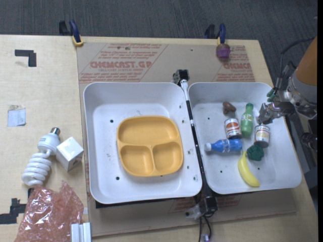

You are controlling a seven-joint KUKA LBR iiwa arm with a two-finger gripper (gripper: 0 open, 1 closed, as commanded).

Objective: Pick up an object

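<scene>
In the right bin (282, 178), nearest the camera, a yellow banana (247, 172) is being seen lying with its long axis running from near right to far left, its far tip beside a dark green object (255, 153), while a blue bottle (224, 145) is lying on its side, long axis across the bin, cap end pointing left. Farther back, a small can (261, 134), a red-labelled can (232, 128) and a green bottle (247, 119) are standing upright, and the gripper (266, 114) is being held just above the small can, nothing being seen between its fingers; how far apart they are cannot be told.
</scene>
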